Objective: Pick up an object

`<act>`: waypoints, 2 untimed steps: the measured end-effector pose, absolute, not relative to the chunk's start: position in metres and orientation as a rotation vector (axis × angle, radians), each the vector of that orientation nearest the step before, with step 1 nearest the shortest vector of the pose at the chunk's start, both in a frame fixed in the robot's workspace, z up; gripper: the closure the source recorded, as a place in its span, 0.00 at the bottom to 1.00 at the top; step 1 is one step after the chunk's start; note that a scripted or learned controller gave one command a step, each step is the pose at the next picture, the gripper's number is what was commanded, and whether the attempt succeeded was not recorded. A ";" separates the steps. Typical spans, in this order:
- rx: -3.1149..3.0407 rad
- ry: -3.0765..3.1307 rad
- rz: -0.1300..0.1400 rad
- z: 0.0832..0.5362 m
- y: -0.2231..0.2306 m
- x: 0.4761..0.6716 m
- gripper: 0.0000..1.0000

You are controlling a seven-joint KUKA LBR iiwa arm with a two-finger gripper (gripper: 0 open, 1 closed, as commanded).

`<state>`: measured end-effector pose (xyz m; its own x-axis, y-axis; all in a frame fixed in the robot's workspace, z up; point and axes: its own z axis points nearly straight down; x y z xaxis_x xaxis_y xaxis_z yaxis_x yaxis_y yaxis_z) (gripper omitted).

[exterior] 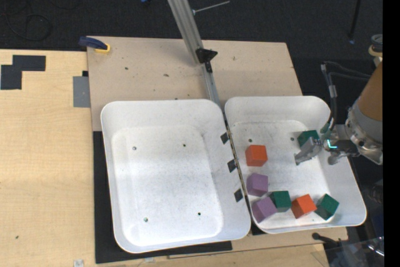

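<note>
Claw [317, 150] spread, low over right bin [281, 103]; green block [307, 137] sits just up-left, touching near finger, not between them.

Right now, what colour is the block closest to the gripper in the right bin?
Green, best seen in the camera view: the block by the gripper.

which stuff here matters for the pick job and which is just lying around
For the job:
- gripper, over the right bin
- green block beside it
- orange cubes
- purple cubes
- green cubes

Lying about:
- left bin
- aluminium rail
- blue and yellow clamp on the bench's far left corner
</note>
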<state>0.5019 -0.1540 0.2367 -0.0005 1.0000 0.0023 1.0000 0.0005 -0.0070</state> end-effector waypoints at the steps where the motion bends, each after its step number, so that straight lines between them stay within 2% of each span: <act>1: -2.223 -2.216 0.002 0.238 -0.155 0.502 0.00; 2: -2.216 -2.214 0.008 0.174 -0.156 0.500 0.00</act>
<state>0.5002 -0.1557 0.1737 0.0007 1.0000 0.0029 0.9999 -0.0007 -0.0100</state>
